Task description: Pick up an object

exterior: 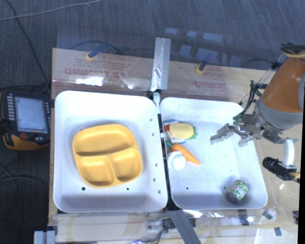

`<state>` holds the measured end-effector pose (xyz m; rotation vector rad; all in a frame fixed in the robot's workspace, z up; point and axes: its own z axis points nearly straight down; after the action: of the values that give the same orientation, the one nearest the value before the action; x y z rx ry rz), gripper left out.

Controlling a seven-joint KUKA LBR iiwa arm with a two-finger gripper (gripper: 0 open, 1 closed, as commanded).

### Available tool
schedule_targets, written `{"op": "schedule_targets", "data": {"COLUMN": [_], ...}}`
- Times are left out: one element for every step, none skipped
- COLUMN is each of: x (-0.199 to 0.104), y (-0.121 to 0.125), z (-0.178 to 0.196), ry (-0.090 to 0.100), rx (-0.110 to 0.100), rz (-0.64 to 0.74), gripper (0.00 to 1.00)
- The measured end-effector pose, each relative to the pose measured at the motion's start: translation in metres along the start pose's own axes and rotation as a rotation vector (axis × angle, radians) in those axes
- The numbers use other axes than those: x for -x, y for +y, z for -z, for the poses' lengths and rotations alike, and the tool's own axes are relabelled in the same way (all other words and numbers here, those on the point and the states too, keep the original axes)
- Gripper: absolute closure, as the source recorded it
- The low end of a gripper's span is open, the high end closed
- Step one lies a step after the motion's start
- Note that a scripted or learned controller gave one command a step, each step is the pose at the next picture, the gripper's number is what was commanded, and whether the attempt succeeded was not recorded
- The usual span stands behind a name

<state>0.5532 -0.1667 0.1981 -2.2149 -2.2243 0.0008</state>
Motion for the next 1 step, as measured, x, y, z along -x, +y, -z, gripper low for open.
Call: {"op": "schedule_targets", "data": {"x": [-0.0623], "y": [-0.0206], "z": [-0.0999], "ry": [-0.005], "rx": [0.002], "rz": [-0.402], "gripper": [0.00]}}
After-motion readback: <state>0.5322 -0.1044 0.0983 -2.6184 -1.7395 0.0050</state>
